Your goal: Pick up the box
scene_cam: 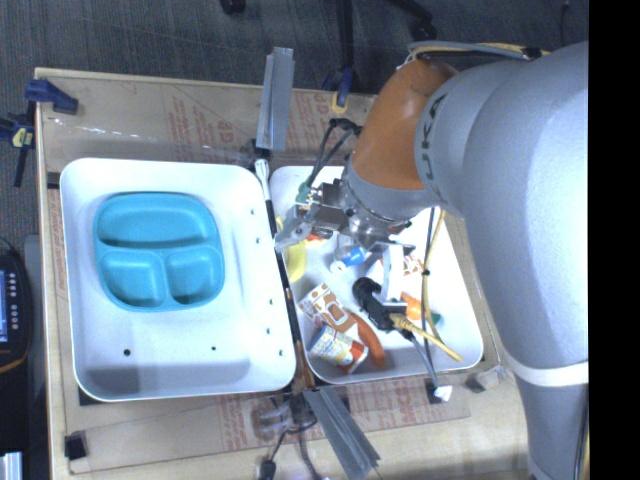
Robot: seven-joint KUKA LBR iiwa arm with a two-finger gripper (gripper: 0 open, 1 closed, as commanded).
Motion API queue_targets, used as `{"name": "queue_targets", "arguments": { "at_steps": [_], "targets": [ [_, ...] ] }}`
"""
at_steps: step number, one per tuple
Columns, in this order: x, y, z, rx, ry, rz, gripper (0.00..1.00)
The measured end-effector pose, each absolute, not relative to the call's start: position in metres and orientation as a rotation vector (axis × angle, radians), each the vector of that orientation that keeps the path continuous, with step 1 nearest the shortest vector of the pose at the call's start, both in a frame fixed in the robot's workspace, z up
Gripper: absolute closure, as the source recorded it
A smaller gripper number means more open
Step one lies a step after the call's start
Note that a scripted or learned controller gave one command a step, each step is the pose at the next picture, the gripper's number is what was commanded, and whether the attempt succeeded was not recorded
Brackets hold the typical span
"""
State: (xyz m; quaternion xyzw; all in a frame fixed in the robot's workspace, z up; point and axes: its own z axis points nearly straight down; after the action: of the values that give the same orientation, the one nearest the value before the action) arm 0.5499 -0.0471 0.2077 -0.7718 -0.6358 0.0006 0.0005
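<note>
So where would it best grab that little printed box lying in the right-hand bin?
Probably across the two long sides of the box, coming straight down from above. It lies flat and slanted in the right bin, printed face up. A crumpled packet touches its lower end, so the upper half looks freer.

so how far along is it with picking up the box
Done: the arm has reached into the right bin, its wrist over the bin's upper part. In hand: nothing visibly; the gripper is hidden under the wrist, so a grasp cannot be confirmed. Left: a printed box lies among the clutter near the bin's lower left, apparently ungrasped and unlifted. The blue tray sits in the left bin.
</note>
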Motion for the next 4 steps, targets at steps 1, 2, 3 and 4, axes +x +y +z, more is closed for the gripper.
{"name": "queue_targets", "arguments": {
  "at_steps": [1, 2, 3, 4],
  "targets": [
    [0.575, -0.067, 0.218, -2.529, -1.86, 0.004, 0.0],
    [0.656, -0.031, 0.231, -2.675, -1.643, 0.006, 0.0],
    [0.656, -0.02, 0.246, -2.976, -1.0, 0.008, 0.0],
    [0.644, 0.026, 0.19, -2.906, -1.182, 0.011, 0.0]
  ]
}}
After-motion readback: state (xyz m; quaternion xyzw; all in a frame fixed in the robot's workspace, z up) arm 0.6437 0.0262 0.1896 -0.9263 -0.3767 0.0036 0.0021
